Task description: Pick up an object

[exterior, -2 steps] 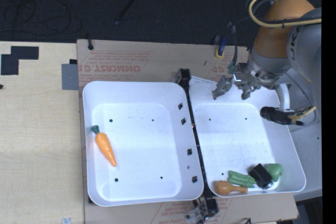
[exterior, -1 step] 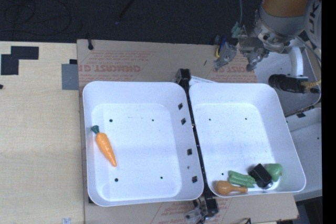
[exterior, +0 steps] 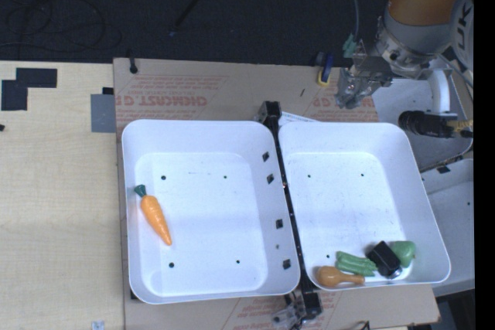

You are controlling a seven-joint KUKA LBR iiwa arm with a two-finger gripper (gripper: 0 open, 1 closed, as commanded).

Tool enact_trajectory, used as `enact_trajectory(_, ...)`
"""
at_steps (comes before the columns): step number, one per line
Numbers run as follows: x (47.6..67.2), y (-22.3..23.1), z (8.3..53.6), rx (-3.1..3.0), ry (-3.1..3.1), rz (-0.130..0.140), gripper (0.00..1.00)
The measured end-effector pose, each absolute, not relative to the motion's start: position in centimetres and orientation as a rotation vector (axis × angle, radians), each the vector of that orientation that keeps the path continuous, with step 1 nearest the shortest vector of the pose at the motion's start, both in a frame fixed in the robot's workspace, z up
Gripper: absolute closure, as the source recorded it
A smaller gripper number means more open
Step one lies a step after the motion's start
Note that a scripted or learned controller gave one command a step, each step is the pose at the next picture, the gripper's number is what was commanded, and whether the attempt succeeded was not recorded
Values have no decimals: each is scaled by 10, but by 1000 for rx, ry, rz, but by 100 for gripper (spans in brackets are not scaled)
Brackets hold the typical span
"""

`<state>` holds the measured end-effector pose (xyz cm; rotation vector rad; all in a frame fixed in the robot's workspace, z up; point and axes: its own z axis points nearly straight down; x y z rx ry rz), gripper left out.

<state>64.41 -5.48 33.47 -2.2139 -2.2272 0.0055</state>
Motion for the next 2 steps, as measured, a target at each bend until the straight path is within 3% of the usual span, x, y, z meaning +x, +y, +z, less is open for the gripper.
enact_trajectory(2, 644, 80, 421, -2213, -2230, -6, 100)
